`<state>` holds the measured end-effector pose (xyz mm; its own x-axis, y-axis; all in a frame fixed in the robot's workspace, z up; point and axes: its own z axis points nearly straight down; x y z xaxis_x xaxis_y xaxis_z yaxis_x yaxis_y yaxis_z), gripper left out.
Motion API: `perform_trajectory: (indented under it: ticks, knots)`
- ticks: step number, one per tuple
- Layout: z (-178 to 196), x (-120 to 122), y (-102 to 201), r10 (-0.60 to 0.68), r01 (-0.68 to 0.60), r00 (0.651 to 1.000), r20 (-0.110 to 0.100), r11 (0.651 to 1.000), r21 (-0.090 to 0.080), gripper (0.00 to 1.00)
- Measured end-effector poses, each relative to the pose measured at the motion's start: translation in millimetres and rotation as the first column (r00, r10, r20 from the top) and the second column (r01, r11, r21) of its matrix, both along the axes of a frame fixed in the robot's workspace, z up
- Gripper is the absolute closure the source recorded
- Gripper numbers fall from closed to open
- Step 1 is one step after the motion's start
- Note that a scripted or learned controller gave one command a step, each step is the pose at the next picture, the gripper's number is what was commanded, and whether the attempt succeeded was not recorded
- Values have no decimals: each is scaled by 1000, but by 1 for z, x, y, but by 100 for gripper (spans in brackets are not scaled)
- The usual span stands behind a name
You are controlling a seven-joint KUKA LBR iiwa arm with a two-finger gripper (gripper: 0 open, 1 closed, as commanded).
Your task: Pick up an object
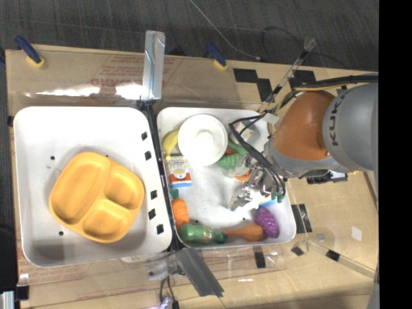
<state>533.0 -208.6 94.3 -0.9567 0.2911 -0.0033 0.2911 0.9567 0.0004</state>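
Camera view: claw [241, 198], fingers apart and holding nothing, hangs just left of purple grapes [266, 221].

We see two white bins [26, 192]. In the left one sits a yellow tray [96, 196]. In the right one we see a white plate [203, 138], a yellow banana [169, 143], purple grapes [266, 221], an orange carrot [179, 212] and a green bottle [199, 235]. The arm [351, 131] is grey with an orange band [302, 134]. The tabletop [335, 275] is brown.
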Motion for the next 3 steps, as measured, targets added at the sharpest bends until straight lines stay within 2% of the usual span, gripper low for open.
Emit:
perform_trajectory:
  ticks: [2,3]
  knots:
    - [0,0,0,0,0,1000,0,1000,0,0]
    - [-1,-38,1,-141,141,990,0,990,2,0]
